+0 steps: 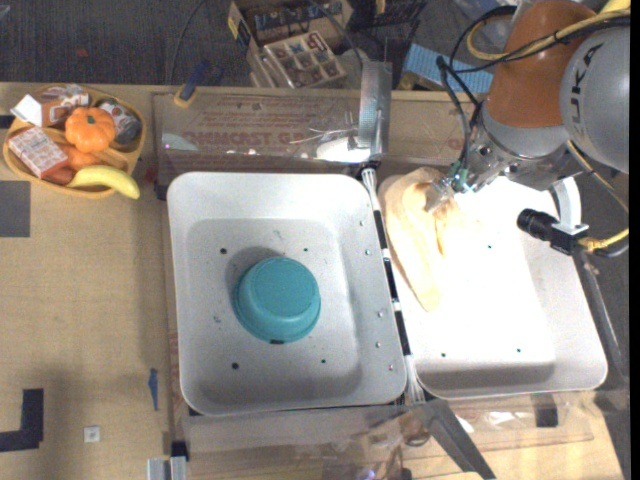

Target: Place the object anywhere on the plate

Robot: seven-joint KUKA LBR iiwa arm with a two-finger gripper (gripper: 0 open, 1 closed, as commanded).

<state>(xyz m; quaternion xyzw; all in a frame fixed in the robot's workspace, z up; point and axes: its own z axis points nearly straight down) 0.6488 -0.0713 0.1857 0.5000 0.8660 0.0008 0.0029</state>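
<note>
Pickup step: gripper (441,196), grip state indeterminate, over pale object (415,243) in right bin (520,358); next, carry toward 9 o'clock onto teal plate (278,299).

So the bench (80,298) is a light wood top with two shallow white bins sitting side by side on it, the left bin (195,203) and the right bin (560,358) touching along the middle. Up in the far left corner there's a bowl of toy food (72,140), well apart from the bins.
</note>
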